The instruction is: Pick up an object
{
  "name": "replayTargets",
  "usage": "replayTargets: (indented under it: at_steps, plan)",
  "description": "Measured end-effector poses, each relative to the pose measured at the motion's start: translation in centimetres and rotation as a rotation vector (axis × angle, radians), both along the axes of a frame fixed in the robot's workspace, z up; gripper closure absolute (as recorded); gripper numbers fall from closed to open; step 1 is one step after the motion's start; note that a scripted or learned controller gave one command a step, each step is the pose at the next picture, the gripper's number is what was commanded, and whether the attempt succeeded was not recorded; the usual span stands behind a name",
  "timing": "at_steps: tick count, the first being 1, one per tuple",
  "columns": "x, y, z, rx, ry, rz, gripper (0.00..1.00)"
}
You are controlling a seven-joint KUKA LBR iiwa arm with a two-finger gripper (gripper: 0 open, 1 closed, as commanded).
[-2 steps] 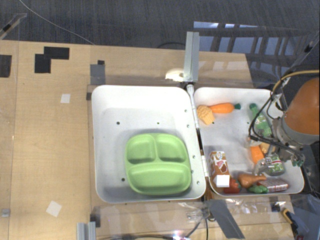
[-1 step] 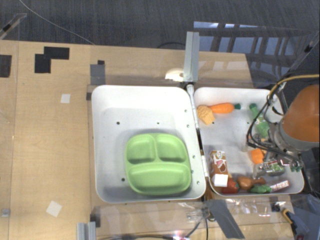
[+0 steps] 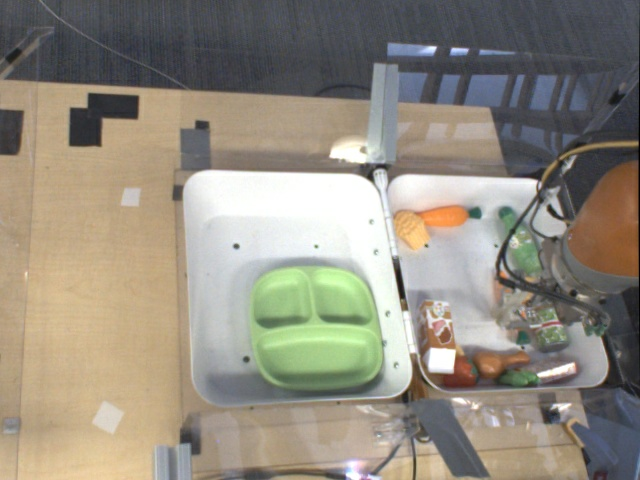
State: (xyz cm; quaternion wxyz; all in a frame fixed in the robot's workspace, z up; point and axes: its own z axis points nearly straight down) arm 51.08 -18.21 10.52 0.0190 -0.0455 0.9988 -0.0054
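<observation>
The right bin (image 3: 455,268) holds several toy food items. An orange carrot (image 3: 445,216) and a tan lumpy piece (image 3: 411,230) lie at its far left. Along the near edge are a small brown and white carton (image 3: 437,326), a red piece (image 3: 460,373), a brown piece (image 3: 492,364) and a pale stick (image 3: 556,371). My gripper (image 3: 533,313) is low over the bin's right side, under the orange-banded wrist (image 3: 605,223). It is right beside a green item (image 3: 522,253) and a green and white carton (image 3: 547,330). I cannot see whether it touches either.
The left bin (image 3: 215,268) bears a green divided plate (image 3: 315,328) toward its near side. A metal post (image 3: 383,108) stands behind the wall between the bins. Cables (image 3: 545,193) loop beside the wrist. Wooden benchtop (image 3: 90,298) extends to the left.
</observation>
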Motion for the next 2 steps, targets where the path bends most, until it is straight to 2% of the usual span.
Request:
replayTargets:
  at_steps: [1, 2]
  plan:
    - [5.57, 3.13, 14.13, 0.006, 0.017, -0.008, 1.00]
    - [5.35, 3.06, 13.65, 0.008, 0.028, -0.010, 0.00]
